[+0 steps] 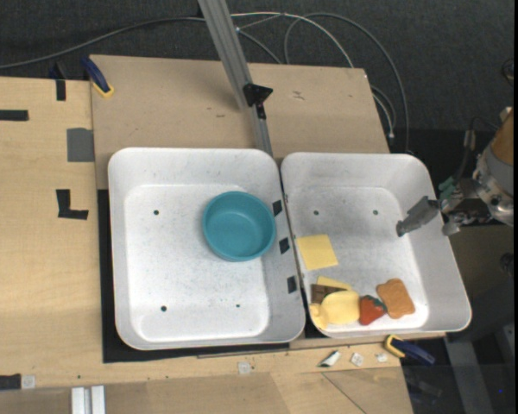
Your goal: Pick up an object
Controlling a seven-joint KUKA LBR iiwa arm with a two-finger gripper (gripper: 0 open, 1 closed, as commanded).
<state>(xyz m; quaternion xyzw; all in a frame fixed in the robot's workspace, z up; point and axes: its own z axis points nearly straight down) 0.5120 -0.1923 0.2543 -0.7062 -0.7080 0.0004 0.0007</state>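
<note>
A teal bowl (238, 224) sits upright in the left bin (138, 231), right of its middle. The right bin (363, 179) holds a flat yellow square (316, 252) near its left wall. Along its front edge lie a thin yellow piece (331, 283), a rounded yellow object (338, 309), a small red object (371, 311) and an orange bread-like piece (397, 297). My gripper (421, 216) hangs over the right bin's right side, above and apart from the orange piece. I see nothing held in it.
A slanted metal pole (229, 46) crosses the bench behind the bins, with cables (345, 33) looping at the back right. A yellow-and-blue clamp (99, 76) sits at the back left, and another one (406, 348) lies in front of the right bin.
</note>
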